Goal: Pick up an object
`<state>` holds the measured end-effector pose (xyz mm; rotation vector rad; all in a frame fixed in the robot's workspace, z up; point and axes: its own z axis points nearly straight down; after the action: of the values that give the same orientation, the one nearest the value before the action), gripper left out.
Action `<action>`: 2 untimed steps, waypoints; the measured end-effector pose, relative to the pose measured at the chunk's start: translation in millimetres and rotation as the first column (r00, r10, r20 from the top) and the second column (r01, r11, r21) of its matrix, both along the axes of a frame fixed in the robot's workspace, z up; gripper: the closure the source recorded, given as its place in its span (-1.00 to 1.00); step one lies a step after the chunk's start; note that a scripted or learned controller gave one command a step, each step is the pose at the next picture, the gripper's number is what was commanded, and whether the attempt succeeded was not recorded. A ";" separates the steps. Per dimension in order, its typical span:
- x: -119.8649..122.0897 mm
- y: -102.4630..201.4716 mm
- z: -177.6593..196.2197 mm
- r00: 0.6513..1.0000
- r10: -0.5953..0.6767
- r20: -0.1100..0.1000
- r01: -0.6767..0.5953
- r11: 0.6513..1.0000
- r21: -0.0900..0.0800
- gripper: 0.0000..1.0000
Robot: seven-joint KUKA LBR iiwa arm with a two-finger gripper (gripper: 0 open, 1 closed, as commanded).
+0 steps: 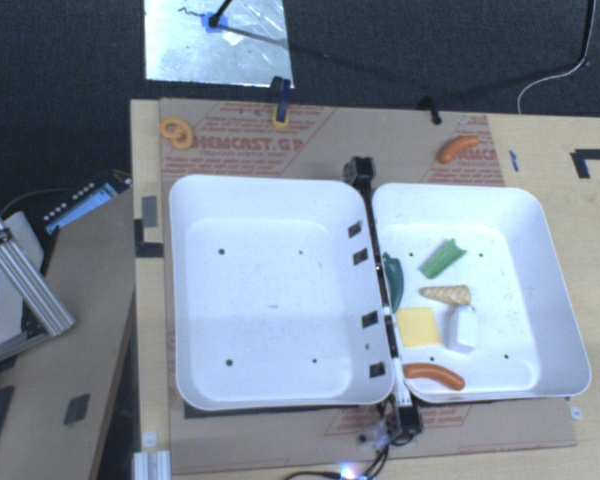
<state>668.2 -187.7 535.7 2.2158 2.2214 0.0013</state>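
Observation:
The right white bin (545, 268) holds several small items. A light green piece (442, 258) lies near its middle, with a dark green pepper (392, 276) by the left wall. Below them lie a tan cone (447, 294), a yellow square block (416, 326) and a white block (462, 328). An orange sausage (434, 375) rests at the front wall. The left white bin (270, 288) shows a bare floor.
On the cardboard base behind the bins lie an orange sausage (457, 149), an orange ring (177, 133) and a yellow-blue clamp (280, 103). A shiny sheet (217, 28) lies at the back. A metal rail (15, 268) stands at the left.

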 end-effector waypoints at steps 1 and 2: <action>0.0 0.2 -0.1 1.000 0.000 0.000 0.000 1.000 0.000 1.00; 0.0 0.1 0.0 1.000 0.000 0.000 0.000 1.000 0.000 1.00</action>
<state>668.3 -187.6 535.6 2.2161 2.2213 0.0007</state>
